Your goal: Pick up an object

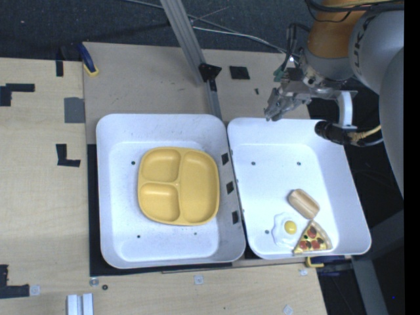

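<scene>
A tan bread roll point(303, 203), a fried egg point(287, 229) and a pizza slice point(313, 239) lie close together in the near right corner of the right bin point(262, 136). A yellow divided plate point(178, 186) rests in the middle of the left bin point(111, 176). My gripper point(273, 112) hangs over the far left edge of the right bin, far from the food pieces, with nothing visible between its fingertips, which point down and to the left.
A slanted metal post point(190, 38) stands behind the gap between the bins. The grey arm with its orange band point(348, 5) occupies the upper right. Black tape marks dot the wooden bench point(39, 176) at left.
</scene>
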`<state>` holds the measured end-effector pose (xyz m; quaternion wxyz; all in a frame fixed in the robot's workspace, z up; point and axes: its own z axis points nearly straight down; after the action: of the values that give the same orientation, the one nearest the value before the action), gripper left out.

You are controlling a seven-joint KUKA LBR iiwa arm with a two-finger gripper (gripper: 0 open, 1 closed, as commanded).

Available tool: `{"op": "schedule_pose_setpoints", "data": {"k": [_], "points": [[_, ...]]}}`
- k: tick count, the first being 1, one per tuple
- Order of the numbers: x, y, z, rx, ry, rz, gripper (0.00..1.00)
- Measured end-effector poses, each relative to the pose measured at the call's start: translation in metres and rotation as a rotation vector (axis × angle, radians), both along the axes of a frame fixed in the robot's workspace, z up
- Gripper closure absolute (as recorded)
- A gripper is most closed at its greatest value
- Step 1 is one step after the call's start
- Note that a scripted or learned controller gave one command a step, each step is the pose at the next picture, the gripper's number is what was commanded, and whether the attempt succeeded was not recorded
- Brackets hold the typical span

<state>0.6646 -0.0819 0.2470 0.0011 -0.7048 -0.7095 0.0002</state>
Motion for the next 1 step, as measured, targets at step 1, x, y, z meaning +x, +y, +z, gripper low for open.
{"op": "schedule_pose_setpoints", "data": {"k": [1], "points": [[-0.0036, 0.0562, 0.0046, 0.0, 0.0, 0.0, 1.0]]}}
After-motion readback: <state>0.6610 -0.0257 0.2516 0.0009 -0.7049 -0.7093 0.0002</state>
